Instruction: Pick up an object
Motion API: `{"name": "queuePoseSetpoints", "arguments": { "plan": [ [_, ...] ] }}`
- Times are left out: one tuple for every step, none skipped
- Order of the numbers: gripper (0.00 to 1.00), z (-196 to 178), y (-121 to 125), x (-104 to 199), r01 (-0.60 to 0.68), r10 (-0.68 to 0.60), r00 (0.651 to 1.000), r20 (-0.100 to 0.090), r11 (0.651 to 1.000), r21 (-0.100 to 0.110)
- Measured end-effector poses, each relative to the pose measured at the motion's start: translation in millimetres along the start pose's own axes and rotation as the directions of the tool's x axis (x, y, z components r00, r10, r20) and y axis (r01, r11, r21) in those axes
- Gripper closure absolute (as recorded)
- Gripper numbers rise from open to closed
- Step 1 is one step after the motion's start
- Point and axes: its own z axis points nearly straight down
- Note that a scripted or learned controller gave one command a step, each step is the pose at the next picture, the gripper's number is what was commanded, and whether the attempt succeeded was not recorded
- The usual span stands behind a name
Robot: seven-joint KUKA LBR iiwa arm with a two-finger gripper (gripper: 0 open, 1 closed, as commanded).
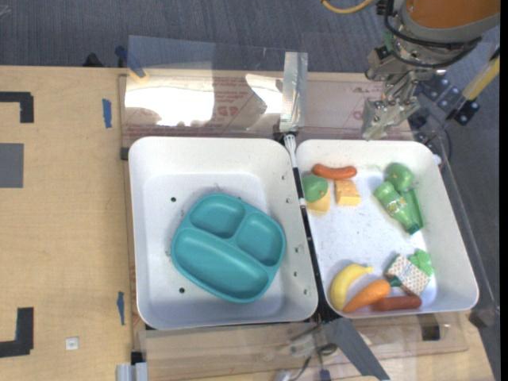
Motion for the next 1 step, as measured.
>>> {"name": "queuePoseSetpoints", "arguments": {
  "plan": [
    [1.0, -50.0, -4.5, -45.8, -0.072, 0.072, 0.997, 0.001, 0.997, 0.012]
  ]
}}
